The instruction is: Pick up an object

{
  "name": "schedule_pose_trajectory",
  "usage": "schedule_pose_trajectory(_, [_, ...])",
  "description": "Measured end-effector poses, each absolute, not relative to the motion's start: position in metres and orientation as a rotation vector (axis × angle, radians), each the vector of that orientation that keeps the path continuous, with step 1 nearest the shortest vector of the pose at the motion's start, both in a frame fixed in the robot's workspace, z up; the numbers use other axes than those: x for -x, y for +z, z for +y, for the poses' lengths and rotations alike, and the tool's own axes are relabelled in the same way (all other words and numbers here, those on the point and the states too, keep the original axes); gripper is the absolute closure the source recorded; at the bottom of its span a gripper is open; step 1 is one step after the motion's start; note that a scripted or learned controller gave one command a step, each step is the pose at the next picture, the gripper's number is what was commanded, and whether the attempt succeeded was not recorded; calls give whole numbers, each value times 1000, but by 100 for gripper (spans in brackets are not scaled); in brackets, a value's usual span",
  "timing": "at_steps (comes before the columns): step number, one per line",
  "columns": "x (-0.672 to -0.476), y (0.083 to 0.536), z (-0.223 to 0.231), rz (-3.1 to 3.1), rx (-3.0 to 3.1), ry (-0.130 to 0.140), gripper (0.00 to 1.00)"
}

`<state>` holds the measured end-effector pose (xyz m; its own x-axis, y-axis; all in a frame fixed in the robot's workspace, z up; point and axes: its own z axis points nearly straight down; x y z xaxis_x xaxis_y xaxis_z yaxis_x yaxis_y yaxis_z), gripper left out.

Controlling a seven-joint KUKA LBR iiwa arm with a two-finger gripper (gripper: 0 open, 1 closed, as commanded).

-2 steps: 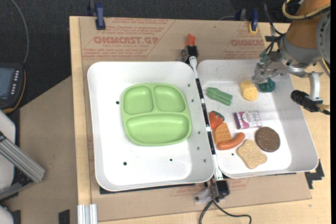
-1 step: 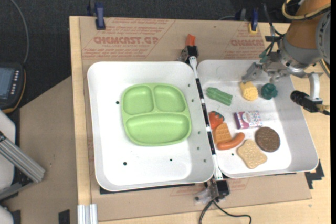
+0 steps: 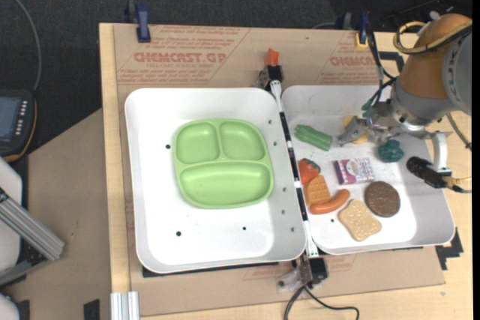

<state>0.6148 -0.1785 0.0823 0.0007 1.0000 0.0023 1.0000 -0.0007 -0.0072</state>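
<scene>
Low over the right bin (image 3: 420, 236) hangs the claw (image 3: 365, 128), at that bin's far part, and I cannot tell whether it is released or clenched, because the metal parts blur together. Nothing is visibly grasped.

The things to pick all lie in the right bin. Nearest to the claw are a green pickle-shaped piece (image 3: 313, 136), just toward the left bin (image 3: 150, 161), and a small teal object (image 3: 390, 153) on the other side. Nearer to the front edge of this bin lie a purple and white packet (image 3: 352, 171), a brown round cookie (image 3: 382, 199), a tan toast slice (image 3: 358, 220), an orange sausage (image 3: 330, 203) and a red piece (image 3: 308, 169).

I think the step in hand is the descent on one object. To do it well, the claw should choose a thing standing apart, such as the green piece, and close across its narrow side. The flat cookie and toast look hard to grip.

The left bin holds a smooth, light green divided plate (image 3: 223, 163) with three compartments.
</scene>
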Motion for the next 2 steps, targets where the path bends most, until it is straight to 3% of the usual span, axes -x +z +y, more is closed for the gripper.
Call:
schedule_pose_trajectory(1, [-618, 96, -179, -2222, 2224, -2, 100])
schedule_pose_trajectory(2, [-617, 95, -179, -2221, 2223, -1, 0])
